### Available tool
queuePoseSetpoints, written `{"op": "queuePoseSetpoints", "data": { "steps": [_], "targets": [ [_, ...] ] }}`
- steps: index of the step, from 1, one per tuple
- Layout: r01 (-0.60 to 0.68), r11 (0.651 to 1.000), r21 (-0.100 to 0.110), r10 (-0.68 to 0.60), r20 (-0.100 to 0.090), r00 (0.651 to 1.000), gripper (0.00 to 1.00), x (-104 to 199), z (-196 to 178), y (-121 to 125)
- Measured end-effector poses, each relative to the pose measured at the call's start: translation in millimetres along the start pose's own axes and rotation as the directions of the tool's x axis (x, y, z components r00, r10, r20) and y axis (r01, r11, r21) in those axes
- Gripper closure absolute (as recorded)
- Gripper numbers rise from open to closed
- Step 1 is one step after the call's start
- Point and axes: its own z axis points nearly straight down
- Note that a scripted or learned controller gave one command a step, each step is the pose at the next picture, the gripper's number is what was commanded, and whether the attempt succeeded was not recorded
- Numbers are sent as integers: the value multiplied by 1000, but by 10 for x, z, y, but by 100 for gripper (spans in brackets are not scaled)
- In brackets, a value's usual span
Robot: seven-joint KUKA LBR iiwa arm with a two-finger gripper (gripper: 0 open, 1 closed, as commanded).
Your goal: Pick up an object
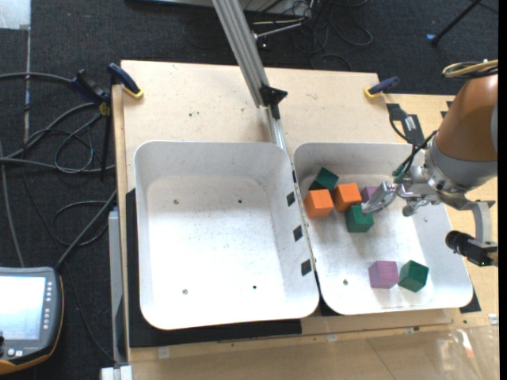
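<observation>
The right bin [444,291] holds several blocks. A cluster lies near its far left: a green block [323,180], two orange blocks [319,203] [347,195], another green block [359,218], and a purple block [369,191] partly hidden by the gripper. Nearer the front sit a purple block [383,274] and a green block [413,275] side by side. My gripper [379,200] reaches in from the right, low over the cluster, its tip just right of the orange and green blocks. I see no block lifted.
The left bin [150,212] stands beside the right one, sharing a middle wall [299,228]. A slanted metal pole [242,38] comes down to the bins' far junction. Clamps [125,81] [382,87] sit at the board's far corners.
</observation>
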Motion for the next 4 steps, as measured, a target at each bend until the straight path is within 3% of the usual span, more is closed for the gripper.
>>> {"op": "queuePoseSetpoints", "data": {
  "steps": [1, 2, 3, 4],
  "targets": [
    [0, 1000, -2, 0, 1, 1000, 0, -16, 436, 2],
    [-1, 1000, -8, 1, 2, 1000, 100, -21, 307, 13],
    [3, 1000, -14, -3, 4, 1000, 100, -20, -334, 33],
    [3, 1000, -13, -3, 4, 1000, 100, -22, -750, 46]
  ]
}}
